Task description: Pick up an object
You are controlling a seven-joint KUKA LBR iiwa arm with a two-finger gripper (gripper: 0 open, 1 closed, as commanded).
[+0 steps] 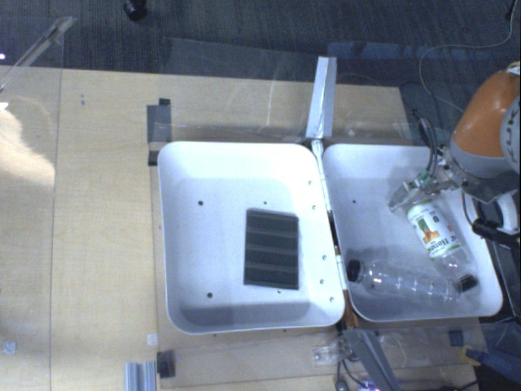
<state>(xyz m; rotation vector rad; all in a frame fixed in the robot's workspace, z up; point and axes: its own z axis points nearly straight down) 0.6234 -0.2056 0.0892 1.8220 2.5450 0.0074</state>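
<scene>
Two clear plastic bottles lie in the right bin (pixel 358 173), both on their sides. One bottle with a label (pixel 434 233) rests toward the right side of that bin, its length running from far-left to near-right; the label is white with green and orange print, and the writing on it is too small to read. The second bottle (pixel 407 279) has no label that can be made out and lies along the near side of the bin, running left to right, with a dark cap at its left end and another dark piece at its right end. The two bottles come close together at the near-right corner; whether they touch cannot be told.

One gripper (pixel 419 187) hangs over the far end of the labelled bottle, right at or just above its neck. Its metal parts blur into the clear plastic there, so I cannot tell how it is set or whether it has hold of anything. Behind it, the grey arm with its orange band (pixel 488 125) comes in from the right.

One dark ribbed rectangular pad (pixel 272 248) lies flat in the left bin (pixel 195 169), near the middle. Both white bins sit side by side on one wooden bench (pixel 89 218), their inner rims touching.
</scene>
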